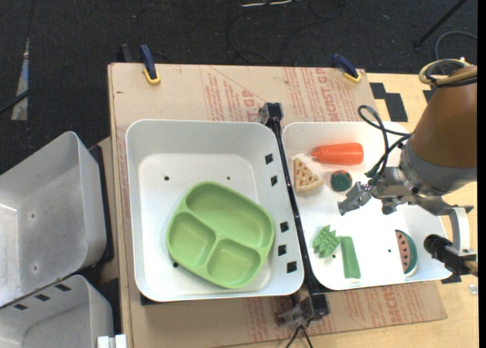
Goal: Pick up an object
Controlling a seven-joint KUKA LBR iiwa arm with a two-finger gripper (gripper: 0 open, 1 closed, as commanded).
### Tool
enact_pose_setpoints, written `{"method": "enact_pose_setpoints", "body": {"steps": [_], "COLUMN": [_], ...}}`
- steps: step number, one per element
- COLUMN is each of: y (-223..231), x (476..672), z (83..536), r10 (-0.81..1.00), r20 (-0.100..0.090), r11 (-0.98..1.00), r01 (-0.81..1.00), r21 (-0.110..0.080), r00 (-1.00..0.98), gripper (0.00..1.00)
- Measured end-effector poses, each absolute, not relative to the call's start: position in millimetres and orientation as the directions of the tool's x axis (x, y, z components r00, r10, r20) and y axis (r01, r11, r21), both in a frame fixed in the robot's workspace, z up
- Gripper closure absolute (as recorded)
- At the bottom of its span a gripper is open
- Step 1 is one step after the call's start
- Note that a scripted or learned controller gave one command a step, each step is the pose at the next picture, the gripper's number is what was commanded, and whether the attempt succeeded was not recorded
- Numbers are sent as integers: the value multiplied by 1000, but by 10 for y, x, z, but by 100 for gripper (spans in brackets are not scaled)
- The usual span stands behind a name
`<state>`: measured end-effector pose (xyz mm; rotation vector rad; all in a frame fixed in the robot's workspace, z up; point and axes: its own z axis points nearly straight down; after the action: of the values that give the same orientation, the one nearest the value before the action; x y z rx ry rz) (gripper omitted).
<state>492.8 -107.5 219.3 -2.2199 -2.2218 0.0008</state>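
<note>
Hovering low over the right bin [380, 274], end effector [355, 200] poised near the bin's middle, presumably lining up a pick; open or closed, impossible to tell. Scattered loose around it, likely as candidate targets: one orange carrot [339, 153] at 12 o'clock, one waffle wedge [306, 174] at 10, one dark green round piece [341, 181] at 11, one leafy green piece [326, 241] and one green stick [350, 257] at 7, one watermelon slice [406, 251] at 4 (six in all). In the left bin [144, 187], one green divided tray [219, 233], at 9 o'clock from the arm.
</note>
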Motion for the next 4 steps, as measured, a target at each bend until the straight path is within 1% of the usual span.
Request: {"method": "enact_pose_setpoints", "body": {"steps": [1, 2, 3, 4], "y": [-1082, -1134, -1127, -1128], "x": [4958, 4903, 4902, 4905], "z": [1756, 1141, 913, 1019], "r10": [1000, 1000, 1000, 1000], "r20": [1, 2, 1, 1], "r11": [-1, -3, -1, -4], "r01": [1000, 1000, 1000, 1000], "r21": [-6, -7, -2, 0], "r00": [1, 3, 1, 4], "gripper": [0, 0, 0, 100]}}
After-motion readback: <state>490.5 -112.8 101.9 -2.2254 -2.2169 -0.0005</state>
